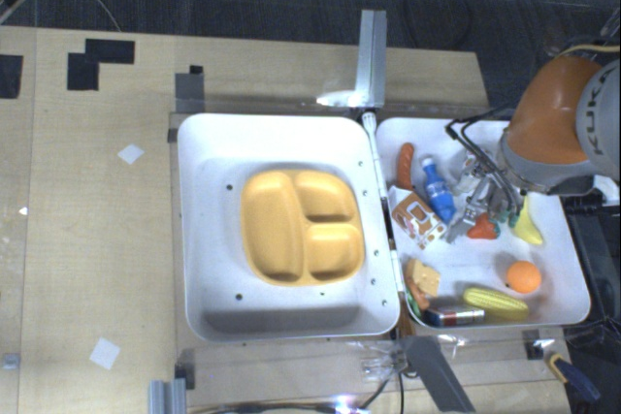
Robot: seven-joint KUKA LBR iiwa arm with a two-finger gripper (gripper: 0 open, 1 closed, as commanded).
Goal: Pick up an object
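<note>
Right bin [572,291]: gripper [475,208] partly masking red object [482,228].

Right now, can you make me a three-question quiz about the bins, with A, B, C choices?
1. Where is the yellow divided tray?
A. left bin
B. right bin
C. on the bench
2. What colour is the round fruit in the right bin?
A. purple
B. orange
C. white
3. Where is the gripper?
A. above the left bin
B. low among the toys in the right bin
C. outside both bins

Answers: 1 A, it fills the left bin; 2 B, it is plainly orange; 3 B, it sits beside the blue bottle.
</note>
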